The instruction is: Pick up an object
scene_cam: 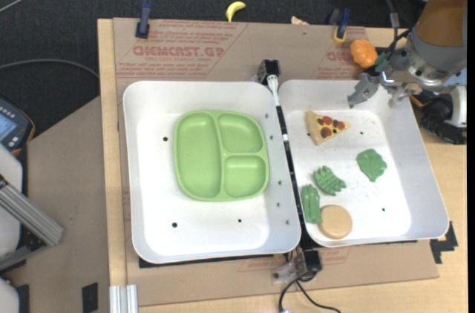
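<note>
The right bin [415,156] holds a pizza slice [326,127], a green leaf piece [371,164], a frilly green vegetable [328,180], a green pod [311,204] and a round tan biscuit [335,222]. My gripper [377,95] hangs over the bin's far edge, up and to the right of the pizza slice. Its fingers are spread open with nothing between them.
A green divided plate [221,154] lies in the left bin [148,200]. An orange toy [363,53] and a small banana [235,10] rest on the cardboard behind the bins, near two blue clamps [143,18]. A black hinge strip [280,133] runs between the bins.
</note>
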Robot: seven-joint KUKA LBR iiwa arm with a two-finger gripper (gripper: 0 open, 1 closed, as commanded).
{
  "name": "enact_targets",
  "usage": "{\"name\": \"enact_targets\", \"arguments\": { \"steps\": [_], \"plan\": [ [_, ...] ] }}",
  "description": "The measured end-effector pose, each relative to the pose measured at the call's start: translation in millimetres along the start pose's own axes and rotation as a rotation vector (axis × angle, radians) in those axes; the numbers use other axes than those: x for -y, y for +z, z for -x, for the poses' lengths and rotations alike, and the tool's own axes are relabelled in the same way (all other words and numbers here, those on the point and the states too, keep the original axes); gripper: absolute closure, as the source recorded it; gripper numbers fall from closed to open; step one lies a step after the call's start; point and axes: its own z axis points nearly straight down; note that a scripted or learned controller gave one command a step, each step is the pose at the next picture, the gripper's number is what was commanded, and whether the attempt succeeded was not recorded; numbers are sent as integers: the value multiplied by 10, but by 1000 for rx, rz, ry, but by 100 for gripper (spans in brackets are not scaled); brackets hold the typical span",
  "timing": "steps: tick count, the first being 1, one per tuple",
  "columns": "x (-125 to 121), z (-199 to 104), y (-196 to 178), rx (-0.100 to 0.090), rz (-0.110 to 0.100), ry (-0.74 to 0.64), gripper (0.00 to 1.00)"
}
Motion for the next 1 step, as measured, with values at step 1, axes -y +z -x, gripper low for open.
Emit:
{"name": "enact_targets", "arguments": {
  "steps": [1],
  "plan": [
    [-306, -399, 1052, 0, 1, -4, 0]
  ]
}}
